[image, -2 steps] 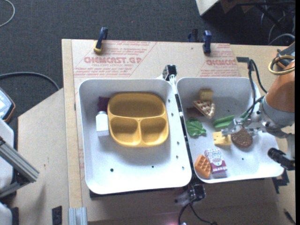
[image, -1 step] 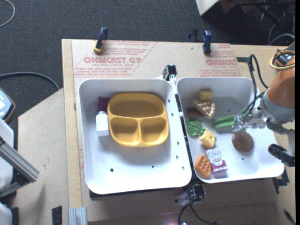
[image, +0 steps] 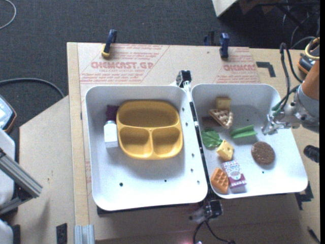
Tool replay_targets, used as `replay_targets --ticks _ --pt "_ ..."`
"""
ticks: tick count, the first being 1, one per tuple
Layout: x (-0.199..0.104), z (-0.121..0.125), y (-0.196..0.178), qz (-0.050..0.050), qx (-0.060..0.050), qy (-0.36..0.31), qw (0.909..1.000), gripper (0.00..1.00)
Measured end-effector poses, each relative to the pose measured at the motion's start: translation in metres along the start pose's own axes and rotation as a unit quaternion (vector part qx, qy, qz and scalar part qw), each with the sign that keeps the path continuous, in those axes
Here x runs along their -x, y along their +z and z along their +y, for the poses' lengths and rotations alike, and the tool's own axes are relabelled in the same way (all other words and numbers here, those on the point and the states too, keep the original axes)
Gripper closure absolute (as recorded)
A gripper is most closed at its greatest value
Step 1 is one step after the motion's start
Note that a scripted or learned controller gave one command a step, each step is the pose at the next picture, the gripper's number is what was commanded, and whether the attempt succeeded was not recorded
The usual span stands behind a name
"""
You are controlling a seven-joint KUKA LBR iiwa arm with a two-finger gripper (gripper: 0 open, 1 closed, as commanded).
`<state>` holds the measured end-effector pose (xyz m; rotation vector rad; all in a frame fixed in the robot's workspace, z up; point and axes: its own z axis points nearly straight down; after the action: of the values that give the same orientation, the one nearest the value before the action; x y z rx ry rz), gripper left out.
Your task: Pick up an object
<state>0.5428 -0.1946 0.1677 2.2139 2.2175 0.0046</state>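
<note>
The right bin holds several toy foods: a waffle wedge, a yellow block, a green leaf, a cheese cube, a green pod, a round brown patty, a pink carton and an orange waffle. My gripper hangs over that bin's right side, just right of the green pod and above the patty. I see nothing held in it.
The left bin contains a yellow divided plate, a small white bottle and a dark purple item at the plate's left. Clamps and cables sit along the bench's far edge.
</note>
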Motion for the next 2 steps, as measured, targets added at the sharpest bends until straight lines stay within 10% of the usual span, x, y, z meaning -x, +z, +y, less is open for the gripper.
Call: replay_targets --ticks 2 --pt "-0.044 0.017 -0.049 0.002 -0.002 -0.002 1.0000 1.00"
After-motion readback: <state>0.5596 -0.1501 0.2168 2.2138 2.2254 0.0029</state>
